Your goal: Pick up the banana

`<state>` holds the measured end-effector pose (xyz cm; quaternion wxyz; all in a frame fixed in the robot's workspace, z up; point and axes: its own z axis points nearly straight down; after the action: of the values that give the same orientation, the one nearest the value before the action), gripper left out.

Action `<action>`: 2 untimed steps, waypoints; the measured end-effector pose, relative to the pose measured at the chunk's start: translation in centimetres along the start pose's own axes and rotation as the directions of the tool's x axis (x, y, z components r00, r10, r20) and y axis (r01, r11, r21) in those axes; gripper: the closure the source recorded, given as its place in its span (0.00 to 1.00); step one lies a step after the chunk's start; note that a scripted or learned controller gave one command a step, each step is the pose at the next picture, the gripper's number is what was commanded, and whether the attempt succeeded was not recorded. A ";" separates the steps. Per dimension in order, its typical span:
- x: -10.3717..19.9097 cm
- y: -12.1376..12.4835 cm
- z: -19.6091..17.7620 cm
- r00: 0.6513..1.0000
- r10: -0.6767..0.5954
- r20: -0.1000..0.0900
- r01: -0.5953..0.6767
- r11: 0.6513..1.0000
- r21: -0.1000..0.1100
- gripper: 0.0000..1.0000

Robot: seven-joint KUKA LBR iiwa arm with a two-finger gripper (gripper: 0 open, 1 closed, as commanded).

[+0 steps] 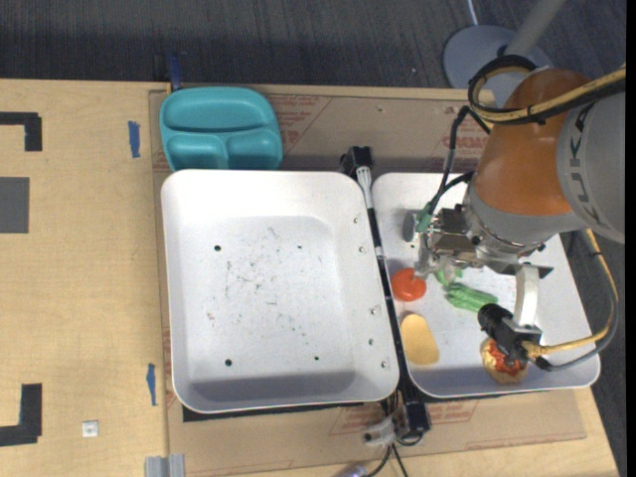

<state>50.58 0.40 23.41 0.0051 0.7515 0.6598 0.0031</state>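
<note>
A: The two bins, left (268, 286) and right (566, 366), look like smooth white plastic with a slight sheen, and the left one is scuffed with fine grey marks on its floor. The bench (79, 266) reads as matt cardboard or fibreboard, tan.

B: Agreed. The teal tray (221, 127) looks like moulded plastic, satin finish. The arm's orange band (527, 147) is glossy, and the grey shell (596, 167) beside it is smooth. The banana (419, 339) looks matt, maybe plastic or foam.
</note>
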 end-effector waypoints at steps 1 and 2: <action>0.0 0.1 -1.0 1.000 -0.001 0.001 0.001 1.000 -0.002 1.00; 0.0 0.1 -1.0 1.000 -0.001 0.001 0.001 1.000 -0.002 0.00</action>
<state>50.67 0.44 24.40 0.0060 0.7510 0.6603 0.0035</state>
